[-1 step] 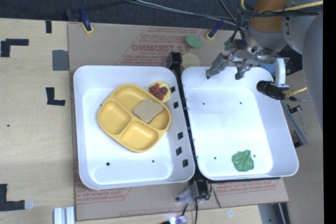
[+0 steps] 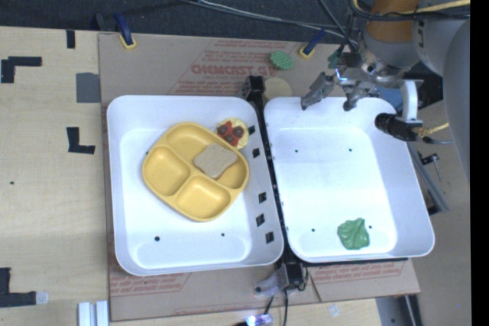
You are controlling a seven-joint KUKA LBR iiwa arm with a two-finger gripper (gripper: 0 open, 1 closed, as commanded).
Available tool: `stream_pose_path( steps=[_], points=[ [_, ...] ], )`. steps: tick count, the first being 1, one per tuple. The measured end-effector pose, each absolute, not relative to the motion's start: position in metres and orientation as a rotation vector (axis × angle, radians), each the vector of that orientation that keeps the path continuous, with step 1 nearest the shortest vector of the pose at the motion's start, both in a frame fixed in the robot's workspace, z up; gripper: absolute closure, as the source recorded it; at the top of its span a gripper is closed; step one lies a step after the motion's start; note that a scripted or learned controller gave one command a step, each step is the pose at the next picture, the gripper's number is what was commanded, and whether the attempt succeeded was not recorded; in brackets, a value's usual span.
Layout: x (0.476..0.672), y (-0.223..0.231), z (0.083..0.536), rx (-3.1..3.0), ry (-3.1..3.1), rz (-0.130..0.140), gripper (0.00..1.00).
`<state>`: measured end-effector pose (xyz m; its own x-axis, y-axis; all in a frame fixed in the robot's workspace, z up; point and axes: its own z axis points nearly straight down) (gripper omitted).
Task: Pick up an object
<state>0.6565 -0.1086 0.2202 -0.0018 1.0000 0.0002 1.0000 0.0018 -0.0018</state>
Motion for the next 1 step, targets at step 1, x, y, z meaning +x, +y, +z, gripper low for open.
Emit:
stream_pose_path(
  steps=[1],
  points=[
    [0.6509,-0.1106,0.1752,-2.218,-2.221,0.007,0.0]
  ],
)
